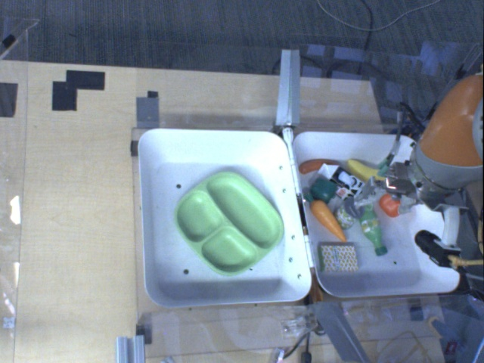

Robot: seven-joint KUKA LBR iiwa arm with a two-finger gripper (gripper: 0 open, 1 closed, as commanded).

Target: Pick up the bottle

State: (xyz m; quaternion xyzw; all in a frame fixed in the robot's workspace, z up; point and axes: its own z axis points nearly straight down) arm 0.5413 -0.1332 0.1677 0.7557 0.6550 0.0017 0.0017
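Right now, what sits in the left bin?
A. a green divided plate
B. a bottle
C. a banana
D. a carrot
A: the green plate with three sections lies alone in the left bin, while the carrot, green bottle and banana all lie in the right bin.

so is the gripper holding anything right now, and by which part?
Cannot be told. The gripper sits low in the right bin amid the clutter, near the green bottle, but the view doesn't show anything between its fingers.
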